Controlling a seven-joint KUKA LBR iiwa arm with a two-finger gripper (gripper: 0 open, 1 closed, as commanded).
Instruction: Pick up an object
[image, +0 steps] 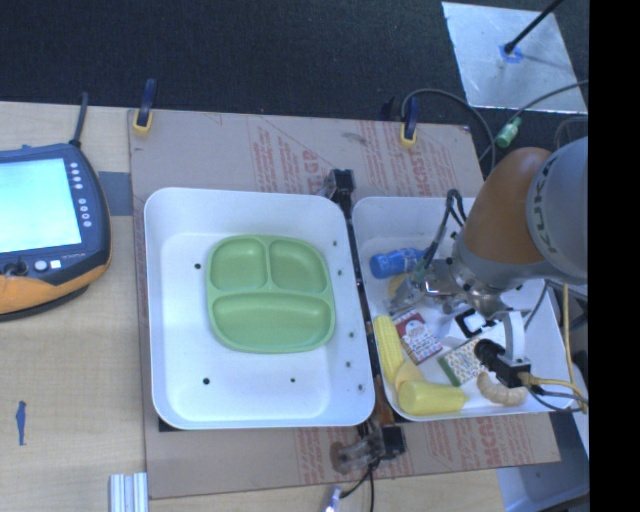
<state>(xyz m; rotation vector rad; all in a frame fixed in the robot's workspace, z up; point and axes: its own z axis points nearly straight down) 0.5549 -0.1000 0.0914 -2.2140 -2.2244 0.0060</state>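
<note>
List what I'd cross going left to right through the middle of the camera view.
Teach pendant → left white bin holding the green divided plate → right white bin with the yellow object, then the gripper over the clutter.

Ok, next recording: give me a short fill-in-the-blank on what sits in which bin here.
1. The green divided plate lies in the ______ bin.
2. The plate has ______ compartments.
3. The arm's gripper is over the ______ bin, among small objects.
4. The bottle near that bin's far left corner is ______ in colour.

Missing words: left; three; right; blue
</note>
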